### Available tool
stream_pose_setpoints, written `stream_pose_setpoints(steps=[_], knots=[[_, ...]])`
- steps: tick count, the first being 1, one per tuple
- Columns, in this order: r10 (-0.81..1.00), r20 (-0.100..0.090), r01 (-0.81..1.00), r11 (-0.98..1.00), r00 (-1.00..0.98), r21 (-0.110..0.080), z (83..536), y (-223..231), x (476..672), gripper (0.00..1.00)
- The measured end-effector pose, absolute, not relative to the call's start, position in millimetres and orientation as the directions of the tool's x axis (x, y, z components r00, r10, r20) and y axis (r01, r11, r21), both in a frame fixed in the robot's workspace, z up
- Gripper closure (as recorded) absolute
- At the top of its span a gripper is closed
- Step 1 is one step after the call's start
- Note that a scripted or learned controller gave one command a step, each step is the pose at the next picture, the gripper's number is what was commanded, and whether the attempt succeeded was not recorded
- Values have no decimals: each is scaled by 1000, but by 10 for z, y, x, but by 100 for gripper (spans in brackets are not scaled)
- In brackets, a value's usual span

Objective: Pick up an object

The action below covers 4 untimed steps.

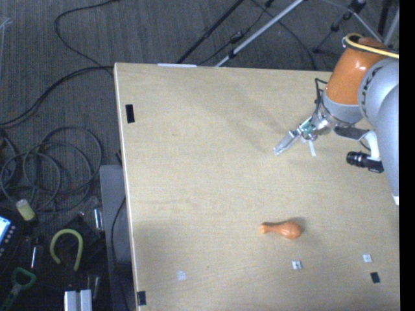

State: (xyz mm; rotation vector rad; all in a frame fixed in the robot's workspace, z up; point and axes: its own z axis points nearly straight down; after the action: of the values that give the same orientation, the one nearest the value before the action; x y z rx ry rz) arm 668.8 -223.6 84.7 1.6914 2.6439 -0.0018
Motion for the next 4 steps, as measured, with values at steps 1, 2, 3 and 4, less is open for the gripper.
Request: stream_pose_setpoints(steps=[1,2,3,4], knots=[[908,-5,908,419,-419,2,948,-2233,6695,100],[923,-1,923,385,-385,2,1756,-1524,6693,100],[932,-1,932,362,-362,2,1658,-1309,6228,100],[975,1,975,223,-223,0,1789,-1037,6419,100]])
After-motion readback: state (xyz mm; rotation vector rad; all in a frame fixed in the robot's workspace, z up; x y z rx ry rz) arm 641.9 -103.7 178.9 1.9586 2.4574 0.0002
